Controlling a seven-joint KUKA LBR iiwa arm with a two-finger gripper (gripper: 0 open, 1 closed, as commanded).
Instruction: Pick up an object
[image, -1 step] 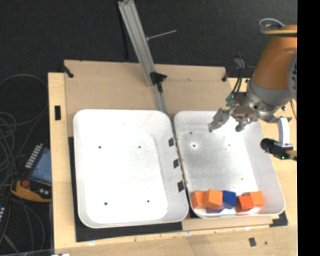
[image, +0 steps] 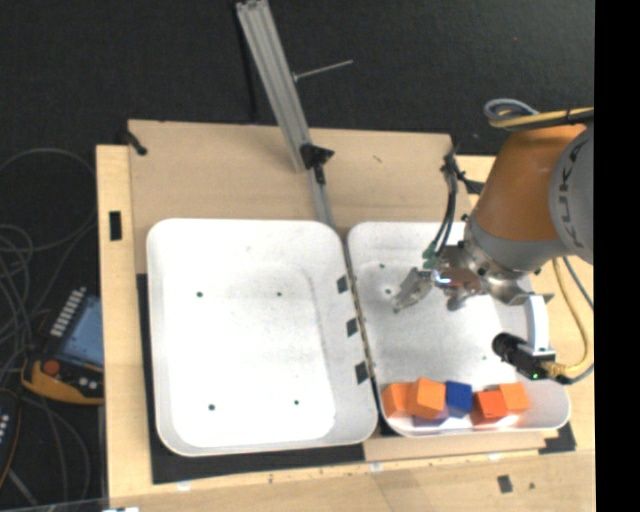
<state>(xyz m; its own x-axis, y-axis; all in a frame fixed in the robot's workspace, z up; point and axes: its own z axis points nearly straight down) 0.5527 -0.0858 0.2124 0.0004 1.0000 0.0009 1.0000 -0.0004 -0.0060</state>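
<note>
Orange and blue blocks (image: 455, 398) huddle along the near wall of the right bin (image: 400, 245), likely slid there. Above the bin's bare middle hangs the end effector (image: 412, 292), fingers slightly parted and holding nothing, well apart from them.

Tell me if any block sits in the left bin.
No. The blocks all lie along the near edge of the right bin.
</note>
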